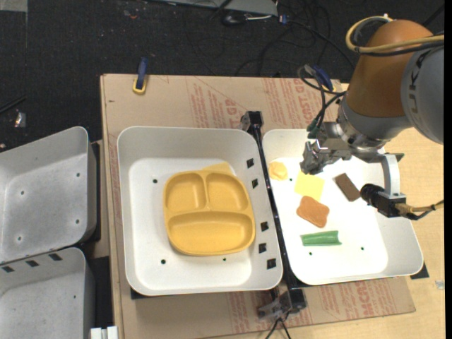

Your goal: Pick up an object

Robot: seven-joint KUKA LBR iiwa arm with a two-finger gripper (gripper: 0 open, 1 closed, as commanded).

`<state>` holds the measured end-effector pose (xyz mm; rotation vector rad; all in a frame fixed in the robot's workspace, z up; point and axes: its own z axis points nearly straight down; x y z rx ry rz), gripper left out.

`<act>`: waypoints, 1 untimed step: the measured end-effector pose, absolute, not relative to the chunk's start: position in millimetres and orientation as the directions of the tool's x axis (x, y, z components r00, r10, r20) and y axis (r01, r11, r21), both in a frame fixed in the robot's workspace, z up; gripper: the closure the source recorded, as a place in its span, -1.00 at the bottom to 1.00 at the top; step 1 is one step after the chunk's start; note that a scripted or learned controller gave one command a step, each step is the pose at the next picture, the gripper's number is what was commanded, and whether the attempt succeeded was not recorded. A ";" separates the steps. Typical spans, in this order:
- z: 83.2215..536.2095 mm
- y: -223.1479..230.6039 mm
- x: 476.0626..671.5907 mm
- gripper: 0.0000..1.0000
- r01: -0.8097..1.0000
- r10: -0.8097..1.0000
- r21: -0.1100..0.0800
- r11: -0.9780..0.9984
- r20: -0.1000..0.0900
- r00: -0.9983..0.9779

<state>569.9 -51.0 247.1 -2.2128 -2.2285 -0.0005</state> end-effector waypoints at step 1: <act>235.1 2.1 582.2 1.00 1.000 1.000 0.000 0.008 0.001 -0.008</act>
